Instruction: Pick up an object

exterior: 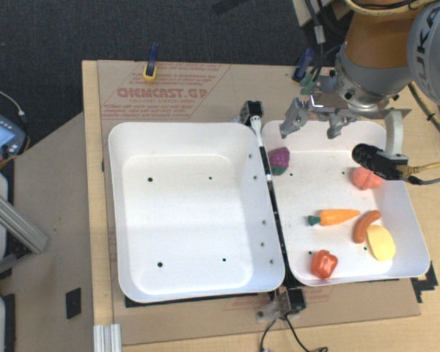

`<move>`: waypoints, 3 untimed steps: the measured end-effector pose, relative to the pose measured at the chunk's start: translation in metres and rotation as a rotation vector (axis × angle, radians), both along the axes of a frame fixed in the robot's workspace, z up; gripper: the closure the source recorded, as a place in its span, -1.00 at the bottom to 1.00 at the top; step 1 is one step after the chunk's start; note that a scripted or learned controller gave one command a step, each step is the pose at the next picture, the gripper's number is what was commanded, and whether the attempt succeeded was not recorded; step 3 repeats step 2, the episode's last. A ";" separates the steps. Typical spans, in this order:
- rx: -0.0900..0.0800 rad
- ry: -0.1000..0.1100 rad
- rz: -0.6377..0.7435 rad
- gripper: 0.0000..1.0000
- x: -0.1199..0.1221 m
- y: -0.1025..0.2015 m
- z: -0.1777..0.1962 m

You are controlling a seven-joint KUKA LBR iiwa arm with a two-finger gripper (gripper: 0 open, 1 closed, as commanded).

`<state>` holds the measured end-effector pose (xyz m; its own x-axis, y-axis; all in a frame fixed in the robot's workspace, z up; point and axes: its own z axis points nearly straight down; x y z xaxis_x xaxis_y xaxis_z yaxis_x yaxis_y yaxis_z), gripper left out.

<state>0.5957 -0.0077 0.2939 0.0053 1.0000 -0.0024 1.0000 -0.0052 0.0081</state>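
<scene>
Right bin (396,266) holds a carrot (336,216) lying crosswise, tip rightward; gripper (313,125) spread open, holding nothing.

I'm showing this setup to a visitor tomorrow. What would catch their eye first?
Probably the big grey arm with its orange band at the upper right, its end effector hanging over the far edge of the right bin. Next come the bright toy foods there: a carrot, a red pepper, a yellow piece and a purple piece by the divider. The left bin is a plain white expanse.
</scene>
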 end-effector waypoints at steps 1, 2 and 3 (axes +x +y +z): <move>0.002 0.017 -0.001 -1.00 -0.013 -0.060 -0.115; 0.000 -0.013 0.008 -1.00 -0.015 -0.049 0.064; 0.000 -0.013 0.008 -1.00 -0.015 -0.049 0.064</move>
